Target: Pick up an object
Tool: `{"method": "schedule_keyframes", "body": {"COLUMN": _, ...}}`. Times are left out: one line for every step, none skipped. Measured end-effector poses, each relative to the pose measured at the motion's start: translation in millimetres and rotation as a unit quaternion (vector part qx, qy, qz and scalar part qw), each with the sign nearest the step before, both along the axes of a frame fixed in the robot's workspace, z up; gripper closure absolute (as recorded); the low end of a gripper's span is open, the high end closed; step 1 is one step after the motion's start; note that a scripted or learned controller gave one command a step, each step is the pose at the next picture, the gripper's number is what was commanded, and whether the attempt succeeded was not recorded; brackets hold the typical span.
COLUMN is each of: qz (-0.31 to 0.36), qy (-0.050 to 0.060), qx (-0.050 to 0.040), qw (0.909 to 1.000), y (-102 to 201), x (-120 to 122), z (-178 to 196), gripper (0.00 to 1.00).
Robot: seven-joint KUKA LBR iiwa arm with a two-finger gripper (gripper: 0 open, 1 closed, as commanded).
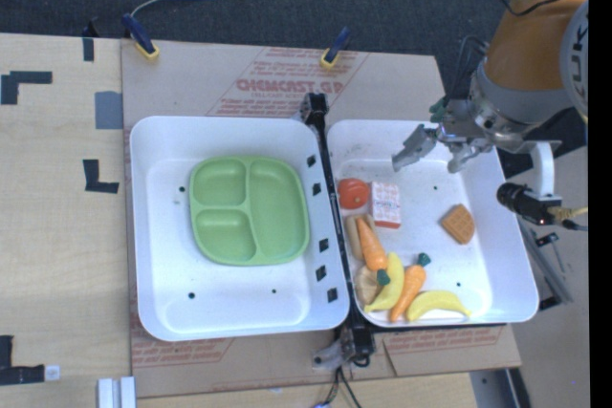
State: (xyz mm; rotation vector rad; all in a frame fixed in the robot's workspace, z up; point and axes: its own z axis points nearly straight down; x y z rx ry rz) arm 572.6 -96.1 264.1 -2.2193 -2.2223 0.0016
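Observation:
My gripper (438, 154) hangs open over the back of the right bin (497, 291), its two grey fingers spread apart with nothing between them. Below it in that bin lie a red tomato (354, 193), a small white and red carton (385, 204) and a tan waffle-like cracker (458, 224). Toward the front left of the bin are two orange carrots (371, 245) (409, 288) and yellow bananas (437, 305). The gripper is above and apart from all of them.
The left bin (153, 234) holds a green divided plate (249, 209). A black divider with clips (325, 205) runs between the bins. Blue and yellow clamps (140, 34) (335, 50) hold the cardboard sheet at the back.

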Motion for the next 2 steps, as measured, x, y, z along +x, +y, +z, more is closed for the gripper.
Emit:
{"method": "schedule_keyframes", "body": {"qz": -0.001, "qy": 0.002, "qx": 0.001, "qw": 1.0, "y": -4.9, "x": -74.7, "z": -156.2, "gripper": 0.0}}
{"method": "schedule_keyframes", "body": {"qz": -0.001, "qy": -0.003, "qx": -0.0007, "qw": 1.0, "y": 0.8, "x": -87.3, "z": -177.8, "gripper": 0.0}}
